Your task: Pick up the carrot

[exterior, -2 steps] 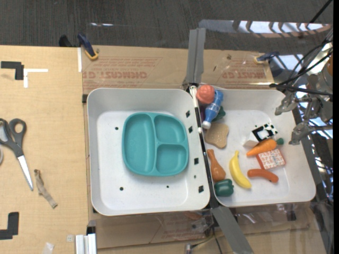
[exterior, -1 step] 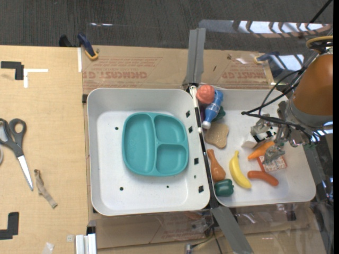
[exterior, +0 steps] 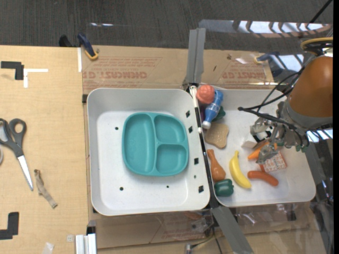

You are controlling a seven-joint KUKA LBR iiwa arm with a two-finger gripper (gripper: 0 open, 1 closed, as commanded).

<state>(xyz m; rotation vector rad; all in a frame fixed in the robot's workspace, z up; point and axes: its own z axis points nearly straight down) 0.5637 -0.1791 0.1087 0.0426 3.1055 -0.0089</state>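
The carrot [exterior: 256,153] is a small orange piece lying in the right bin [exterior: 296,192], right of the banana [exterior: 239,171] and above a red sausage-like piece [exterior: 263,178]. My gripper [exterior: 269,143] hangs low over the bin's right half, its tip right beside the carrot's upper right end. The gripper's body and cables hide part of the carrot. I cannot make out whether the carrot sits inside the grip or merely next to it.
A pinkish printed packet [exterior: 275,163] lies just under the gripper. The right bin also holds a tan flat piece [exterior: 217,135], a brown-orange piece [exterior: 215,164], a green pepper [exterior: 223,187], a blue bottle [exterior: 212,110] and a red ball [exterior: 205,94]. A teal divided plate [exterior: 155,143] sits in the left bin [exterior: 100,157].
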